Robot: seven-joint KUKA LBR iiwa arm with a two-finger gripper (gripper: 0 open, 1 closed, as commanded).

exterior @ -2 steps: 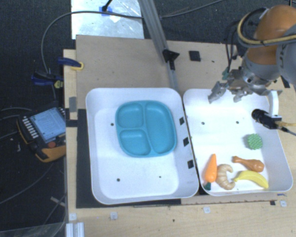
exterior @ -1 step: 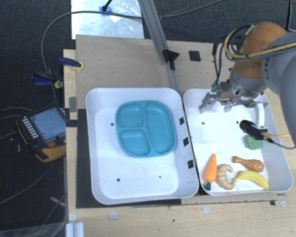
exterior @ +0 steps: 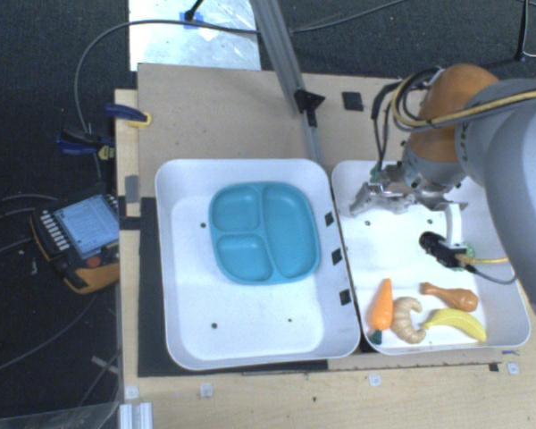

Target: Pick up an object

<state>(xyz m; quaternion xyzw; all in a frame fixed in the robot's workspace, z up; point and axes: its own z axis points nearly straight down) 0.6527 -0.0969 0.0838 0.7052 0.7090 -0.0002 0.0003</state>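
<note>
you can't tell how the gripper fingers stand; the arm behind it is cut off at the right edge.

Blue plate, orange carrot, yellow banana

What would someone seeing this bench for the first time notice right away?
Probably the blue divided plate, lying alone in the left bin. Next, the cluster of toy food in the near corner of the right bin: a carrot, a banana, a drumstick and a pale shrimp-like piece. The grey arm with its orange band hangs over that bin's far end.
</note>
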